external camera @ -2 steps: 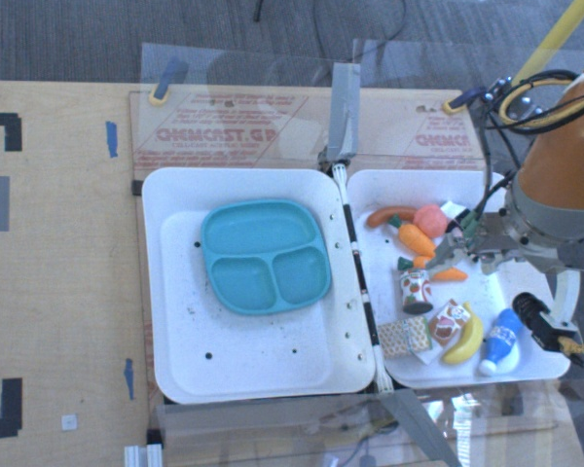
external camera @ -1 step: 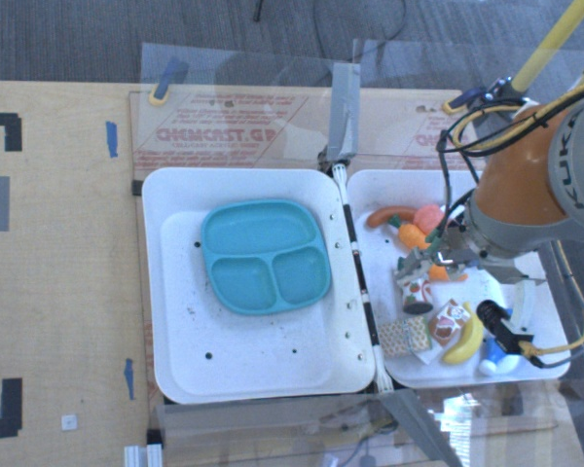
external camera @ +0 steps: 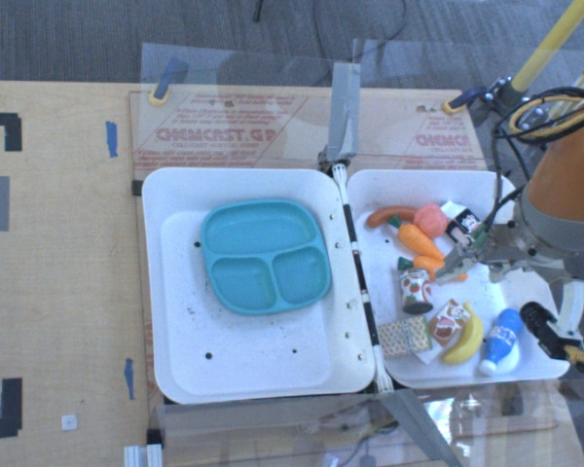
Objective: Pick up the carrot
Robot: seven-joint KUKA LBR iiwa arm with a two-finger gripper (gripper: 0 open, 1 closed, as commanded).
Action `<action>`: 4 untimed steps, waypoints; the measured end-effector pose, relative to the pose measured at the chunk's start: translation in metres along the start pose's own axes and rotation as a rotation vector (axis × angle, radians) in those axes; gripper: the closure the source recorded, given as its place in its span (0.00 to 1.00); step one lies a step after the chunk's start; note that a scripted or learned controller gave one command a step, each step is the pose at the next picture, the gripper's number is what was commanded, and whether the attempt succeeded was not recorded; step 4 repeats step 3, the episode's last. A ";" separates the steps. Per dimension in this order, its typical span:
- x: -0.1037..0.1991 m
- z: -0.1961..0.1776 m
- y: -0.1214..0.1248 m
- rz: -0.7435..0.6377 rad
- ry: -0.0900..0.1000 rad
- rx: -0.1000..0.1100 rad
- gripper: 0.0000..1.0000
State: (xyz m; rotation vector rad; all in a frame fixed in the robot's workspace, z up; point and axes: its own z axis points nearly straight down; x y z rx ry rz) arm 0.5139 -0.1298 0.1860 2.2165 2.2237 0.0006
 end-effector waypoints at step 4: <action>0.057 -0.015 0.070 0.065 0.000 0.001 1.00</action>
